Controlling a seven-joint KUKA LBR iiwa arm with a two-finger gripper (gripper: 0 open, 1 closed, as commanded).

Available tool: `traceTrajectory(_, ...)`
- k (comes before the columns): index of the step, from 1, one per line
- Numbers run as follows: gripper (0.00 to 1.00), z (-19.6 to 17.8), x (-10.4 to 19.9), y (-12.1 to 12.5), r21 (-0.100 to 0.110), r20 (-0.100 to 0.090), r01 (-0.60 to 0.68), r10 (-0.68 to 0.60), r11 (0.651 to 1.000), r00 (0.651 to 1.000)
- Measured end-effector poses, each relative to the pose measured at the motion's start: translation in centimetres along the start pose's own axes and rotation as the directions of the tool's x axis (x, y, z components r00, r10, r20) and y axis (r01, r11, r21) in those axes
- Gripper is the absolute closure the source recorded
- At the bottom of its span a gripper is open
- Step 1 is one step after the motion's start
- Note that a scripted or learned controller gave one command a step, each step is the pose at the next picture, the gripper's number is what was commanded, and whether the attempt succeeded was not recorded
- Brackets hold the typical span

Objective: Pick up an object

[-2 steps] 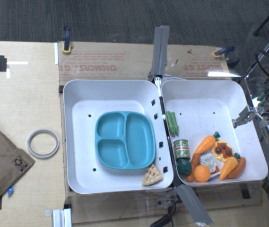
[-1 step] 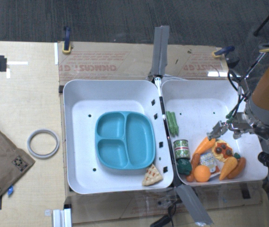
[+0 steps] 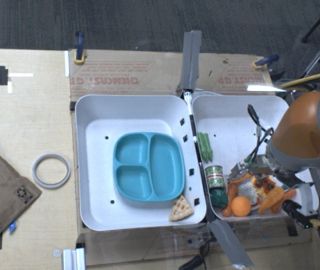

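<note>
Over right bin (image 3: 227, 117) | arm (image 3: 303, 134) reaches from the right, gripper (image 3: 248, 172) low above the toy pile (image 3: 249, 193); fingers state: cannot tell | near it: orange ball (image 3: 240, 206), can (image 3: 214, 176), green piece (image 3: 205, 146) | left bin (image 3: 92, 151): teal divided plate (image 3: 149, 166), waffle slice (image 3: 181, 210) | desk (image 3: 25, 122): tape ring (image 3: 51, 170)

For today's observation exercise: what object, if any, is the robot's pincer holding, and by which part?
It cannot be told. The pincer is down among the cluttered items in the right bin, but no object is clearly seen in its grip.
</note>
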State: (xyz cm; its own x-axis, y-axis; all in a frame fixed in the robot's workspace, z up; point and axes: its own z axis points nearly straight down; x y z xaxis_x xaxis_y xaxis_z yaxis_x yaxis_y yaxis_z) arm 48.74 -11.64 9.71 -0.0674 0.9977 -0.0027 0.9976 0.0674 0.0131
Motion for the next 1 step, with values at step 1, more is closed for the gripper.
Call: traceTrajectory(1, 1.00, -0.90, -0.26, 0.06, -0.002, 0.004, -0.006, 0.006, 1.000, 1.000)
